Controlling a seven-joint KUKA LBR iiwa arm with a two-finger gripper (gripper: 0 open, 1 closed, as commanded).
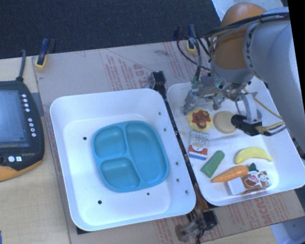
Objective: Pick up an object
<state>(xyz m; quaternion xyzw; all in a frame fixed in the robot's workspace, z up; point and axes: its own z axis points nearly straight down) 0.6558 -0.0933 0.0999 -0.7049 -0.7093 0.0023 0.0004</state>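
Note:
My gripper (202, 103) hangs over the far end of the right bin (299, 181), with its fingers spread open and nothing between them. Just in front of it lies a yellow and red toy food piece (200, 119). A cream round piece (224, 122) lies to that toy's right. Further toward the front are a small white carton (198, 144), a green block (212, 163), a yellow banana (252, 155), an orange carrot (229, 174) and a red and white packet (250, 182).
The left bin (80, 210) holds a blue divided plate (130, 155). A control pendant (1, 128) lies on the bench at the far left. The grey arm with its orange band (233, 48) covers the right bin's far right corner.

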